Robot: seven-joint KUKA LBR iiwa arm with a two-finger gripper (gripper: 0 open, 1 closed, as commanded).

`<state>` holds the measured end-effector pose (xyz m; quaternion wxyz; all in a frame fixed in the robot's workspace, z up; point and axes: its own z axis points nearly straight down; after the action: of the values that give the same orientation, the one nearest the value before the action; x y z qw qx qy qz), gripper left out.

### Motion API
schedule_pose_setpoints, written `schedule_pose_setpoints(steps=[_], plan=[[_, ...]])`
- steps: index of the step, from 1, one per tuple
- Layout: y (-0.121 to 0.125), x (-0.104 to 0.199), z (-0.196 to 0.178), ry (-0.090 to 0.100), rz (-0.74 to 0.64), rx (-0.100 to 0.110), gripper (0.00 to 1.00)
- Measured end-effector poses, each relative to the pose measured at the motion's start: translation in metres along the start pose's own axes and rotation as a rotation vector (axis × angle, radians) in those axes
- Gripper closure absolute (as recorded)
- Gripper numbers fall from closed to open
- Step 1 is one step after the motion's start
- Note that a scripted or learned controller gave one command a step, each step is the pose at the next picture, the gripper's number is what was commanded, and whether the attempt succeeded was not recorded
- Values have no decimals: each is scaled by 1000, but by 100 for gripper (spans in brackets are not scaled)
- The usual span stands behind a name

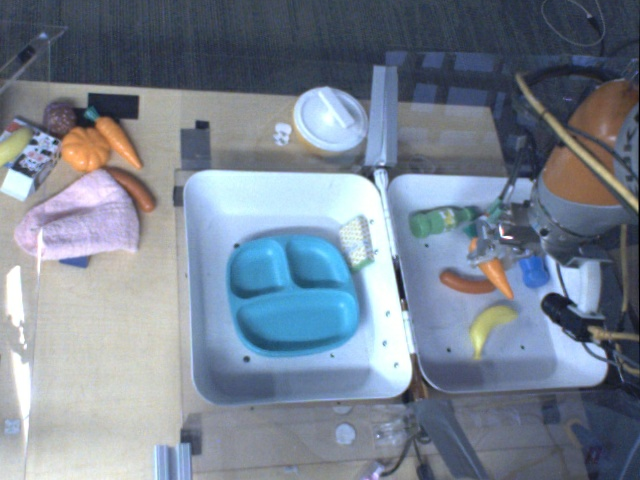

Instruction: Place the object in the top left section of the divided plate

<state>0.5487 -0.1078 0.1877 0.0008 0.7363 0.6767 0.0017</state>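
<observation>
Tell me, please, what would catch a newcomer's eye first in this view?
Probably the blue divided plate, bright against the left white bin. Next, the gripper low in the right bin over a carrot, with a green bottle, sausage and banana around it.

Even, fairly bright light falls from above, and the two white bins (300, 193) come out near blown-out, their inner walls losing detail. A soft shadow lies under the blue divided plate (292, 293) on its near side, and short shadows sit beside the toys in the right bin. A pale streak of glare marks the worktop (90, 348) at the left edge. The whole view is slightly soft and grainy; the dark floor at the far side holds little detail.
</observation>
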Motion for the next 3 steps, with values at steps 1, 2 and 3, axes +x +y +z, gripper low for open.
schedule_pose_setpoints(steps=[1, 2, 3], plan=[[66, 69, 3, -1, -188, 0, 100], [15, 158, 4, 0, -156, 3, 100], [15, 158, 4, 0, -156, 2, 0]])
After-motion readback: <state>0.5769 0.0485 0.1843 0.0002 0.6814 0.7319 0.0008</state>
